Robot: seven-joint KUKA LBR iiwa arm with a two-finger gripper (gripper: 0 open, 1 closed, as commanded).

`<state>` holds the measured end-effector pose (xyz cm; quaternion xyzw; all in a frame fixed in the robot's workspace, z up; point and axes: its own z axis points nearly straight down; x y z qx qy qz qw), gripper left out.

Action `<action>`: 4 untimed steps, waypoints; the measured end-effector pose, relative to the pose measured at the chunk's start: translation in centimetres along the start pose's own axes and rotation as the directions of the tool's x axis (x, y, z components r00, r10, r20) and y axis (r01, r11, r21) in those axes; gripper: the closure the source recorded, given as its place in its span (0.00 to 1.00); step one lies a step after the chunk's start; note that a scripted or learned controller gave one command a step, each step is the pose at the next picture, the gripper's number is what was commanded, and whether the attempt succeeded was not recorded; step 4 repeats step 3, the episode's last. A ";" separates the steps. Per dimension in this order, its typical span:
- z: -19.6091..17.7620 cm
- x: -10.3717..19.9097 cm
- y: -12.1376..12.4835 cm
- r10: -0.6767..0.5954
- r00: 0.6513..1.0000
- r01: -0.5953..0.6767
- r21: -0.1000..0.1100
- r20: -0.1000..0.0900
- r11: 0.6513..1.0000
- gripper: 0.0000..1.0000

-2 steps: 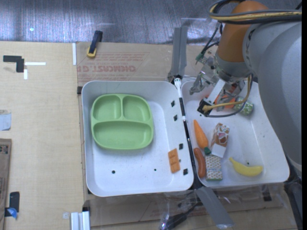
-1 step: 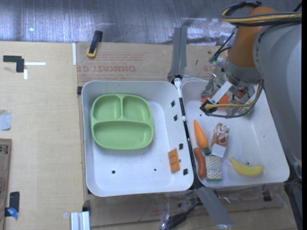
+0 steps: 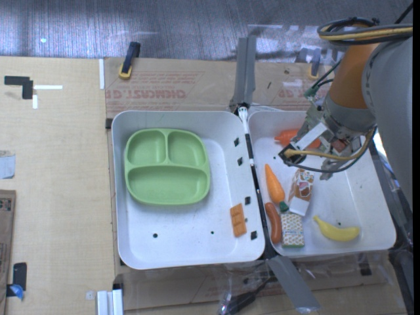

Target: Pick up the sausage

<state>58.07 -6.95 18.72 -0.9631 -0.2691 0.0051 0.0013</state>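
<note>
Grey arm [image 3: 387, 77] hangs over the right bin [image 3: 371, 195]; whether its gripper [image 3: 327, 147] is open or closed, I cannot tell. Left of it and nearer the front lies a carrot [image 3: 274, 184]. Past that is the sausage [image 3: 274, 222], long axis front-to-back.

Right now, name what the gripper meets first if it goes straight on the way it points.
The gripper probably meets the white right bin's floor, near the red-and-white carton; depth is unclear.

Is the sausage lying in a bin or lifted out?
In a bin. The sausage lies flat on the right bin's floor, just below the carrot, near its left wall.
</note>
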 end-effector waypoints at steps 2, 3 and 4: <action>9.9 1.0 8.3 -0.047 0.999 0.047 0.017 0.008 0.999 0.00; 9.4 1.1 8.5 -0.050 0.999 0.050 0.007 0.007 0.999 1.00; 9.4 1.1 8.5 -0.050 0.999 0.050 0.007 0.007 0.999 1.00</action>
